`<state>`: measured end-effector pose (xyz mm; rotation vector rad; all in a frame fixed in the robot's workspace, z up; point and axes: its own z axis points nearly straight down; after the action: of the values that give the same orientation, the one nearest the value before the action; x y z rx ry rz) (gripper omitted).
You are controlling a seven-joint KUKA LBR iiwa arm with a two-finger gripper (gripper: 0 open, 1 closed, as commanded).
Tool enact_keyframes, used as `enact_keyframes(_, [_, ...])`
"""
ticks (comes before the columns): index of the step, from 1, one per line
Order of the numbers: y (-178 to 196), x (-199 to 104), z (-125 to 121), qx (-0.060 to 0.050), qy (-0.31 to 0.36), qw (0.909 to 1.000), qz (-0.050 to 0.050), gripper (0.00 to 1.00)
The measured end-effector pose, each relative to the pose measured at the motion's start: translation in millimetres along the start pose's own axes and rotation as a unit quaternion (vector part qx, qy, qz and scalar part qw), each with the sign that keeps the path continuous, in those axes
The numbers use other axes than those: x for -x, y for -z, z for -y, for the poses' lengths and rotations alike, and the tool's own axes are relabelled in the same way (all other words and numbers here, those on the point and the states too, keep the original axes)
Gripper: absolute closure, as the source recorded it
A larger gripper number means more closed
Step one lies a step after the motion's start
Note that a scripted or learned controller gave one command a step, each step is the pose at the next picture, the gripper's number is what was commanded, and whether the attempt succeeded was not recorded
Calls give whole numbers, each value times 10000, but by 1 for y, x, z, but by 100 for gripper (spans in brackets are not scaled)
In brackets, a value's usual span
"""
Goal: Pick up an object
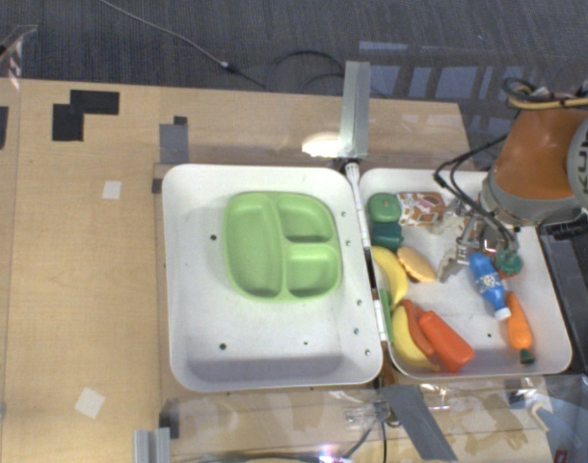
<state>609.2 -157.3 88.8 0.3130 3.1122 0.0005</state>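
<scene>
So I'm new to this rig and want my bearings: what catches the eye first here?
The green divided plate lies alone in the left bin. The right bin is crowded with toy food: bananas, an orange carrot, a blue bottle. The gripper hangs just above that bottle.

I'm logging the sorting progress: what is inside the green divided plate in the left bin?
The green divided plate in the left bin shows bare green in all three compartments; nothing lies in them. The plate covers the bin floor beneath it, so that part cannot be checked.
</scene>
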Motion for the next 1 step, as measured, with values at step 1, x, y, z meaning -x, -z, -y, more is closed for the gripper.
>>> enact_keyframes(1, [0,-19,24,-2,-673,9977,-2,0])
